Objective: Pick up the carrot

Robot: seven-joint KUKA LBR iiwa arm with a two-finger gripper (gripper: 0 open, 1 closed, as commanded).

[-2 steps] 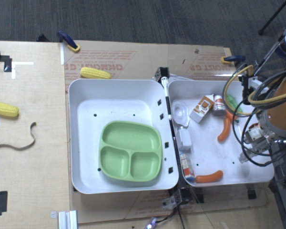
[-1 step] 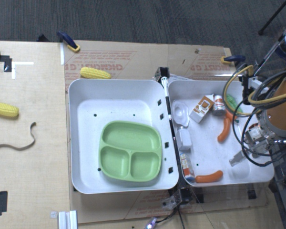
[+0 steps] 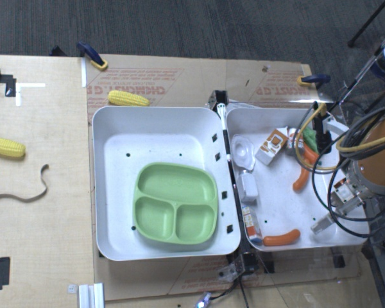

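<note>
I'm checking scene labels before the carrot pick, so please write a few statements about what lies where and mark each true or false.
1. The green divided plate lies in the left bin. True.
2. The carrot lies on the green plate. False: it lies in the right bin, near its right side.
3. An orange sausage-shaped piece lies near the right bin's front edge. True.
4. Both corn cobs lie inside the bins. False: one corn cob lies on the cardboard behind the left bin, the other corn cob on the bench at far left.
5. A small carton lies in the right bin. True.
</note>
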